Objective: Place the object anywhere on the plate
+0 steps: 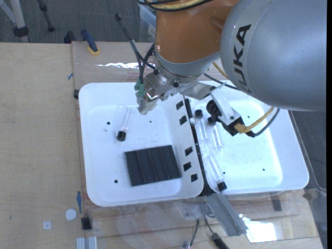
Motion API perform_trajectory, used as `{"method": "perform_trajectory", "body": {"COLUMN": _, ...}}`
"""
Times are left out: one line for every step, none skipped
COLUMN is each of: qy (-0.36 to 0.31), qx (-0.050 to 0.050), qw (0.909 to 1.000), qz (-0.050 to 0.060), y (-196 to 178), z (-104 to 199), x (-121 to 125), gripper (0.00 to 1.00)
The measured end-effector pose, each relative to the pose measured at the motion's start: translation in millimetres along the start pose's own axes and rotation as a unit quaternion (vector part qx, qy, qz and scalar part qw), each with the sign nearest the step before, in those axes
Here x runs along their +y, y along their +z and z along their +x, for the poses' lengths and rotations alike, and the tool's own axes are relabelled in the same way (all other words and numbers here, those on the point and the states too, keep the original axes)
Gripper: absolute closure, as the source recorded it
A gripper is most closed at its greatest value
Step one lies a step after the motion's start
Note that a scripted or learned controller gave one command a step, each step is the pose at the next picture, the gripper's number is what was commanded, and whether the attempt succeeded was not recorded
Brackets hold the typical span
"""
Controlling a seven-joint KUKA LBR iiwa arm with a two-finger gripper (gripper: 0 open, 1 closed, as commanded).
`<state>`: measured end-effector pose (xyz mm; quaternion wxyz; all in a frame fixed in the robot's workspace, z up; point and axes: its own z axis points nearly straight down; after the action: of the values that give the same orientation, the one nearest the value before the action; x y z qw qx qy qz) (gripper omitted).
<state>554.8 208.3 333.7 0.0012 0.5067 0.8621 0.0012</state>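
From the camera above, the gripper [147, 104] is hanging over the upper part of the left bin [93, 180], and I cannot tell if it is released or clenched, because the wrist is hiding that part. The object seems to be the clear tube with a black cap [123, 124]; it is lying on the bin floor just at 7 o'clock from the gripper, apart from it. The dark ribbed plate [152, 165] is lying further toward 6 o'clock in the same bin, near the tube but not touching it.

To do this step well, I think the arm should be coming down a little toward 7 o'clock, centering over the tube's middle and closing across its thin side, because a round tube is rolling away easily.

In the right bin [290, 175] more clear tubes [210, 149] are lying near the divider, at 4 o'clock from the gripper. On the desk [31, 139] nothing is blocking the short way to the plate.
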Motion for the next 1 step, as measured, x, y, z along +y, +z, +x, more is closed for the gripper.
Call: {"method": "perform_trajectory", "body": {"qy": -0.178, "qx": 0.002, "qw": 0.9841, "qz": 0.002, "y": 80.3, "z": -2.6, "x": -1.8, "gripper": 1.0}}
